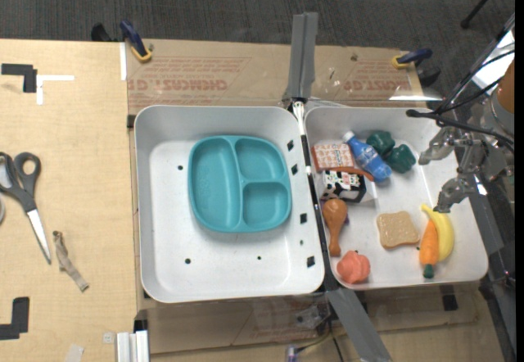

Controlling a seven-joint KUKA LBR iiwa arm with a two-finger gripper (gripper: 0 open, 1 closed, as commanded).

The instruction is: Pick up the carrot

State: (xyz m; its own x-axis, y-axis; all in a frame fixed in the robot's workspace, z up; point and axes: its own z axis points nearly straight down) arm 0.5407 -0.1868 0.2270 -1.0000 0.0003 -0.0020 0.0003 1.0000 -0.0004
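Orange and small, the carrot [429,250] lies near the front right corner of the right bin [409,277], its green tip pointing toward the front rim. It rests against a yellow banana [442,231], which curves along its right side. A slice of toast [397,229] sits just to the left of both.

At the right edge of that bin is the gripper [449,178], hanging above the rim. Two metal fingers [453,192] show, one higher toward the back and one lower near the banana's top end, with a clear gap between them, so the jaws stand apart. Nothing lies between them. The lower finger's tip is close to the banana's upper end, though whether it touches cannot be told from this angle. The carrot is apart from the gripper, farther toward the front.

Elsewhere in the right bin are a blue bottle [368,157], two dark green pieces [391,151], a small red-and-white carton [332,157], a black-and-white box [344,183], a brown drumstick [334,219] and a pinkish-red fruit [354,267].

The left bin [155,213] holds a teal divided plate [241,183]. Scissors [24,196] lie on the wooden bench at far left.
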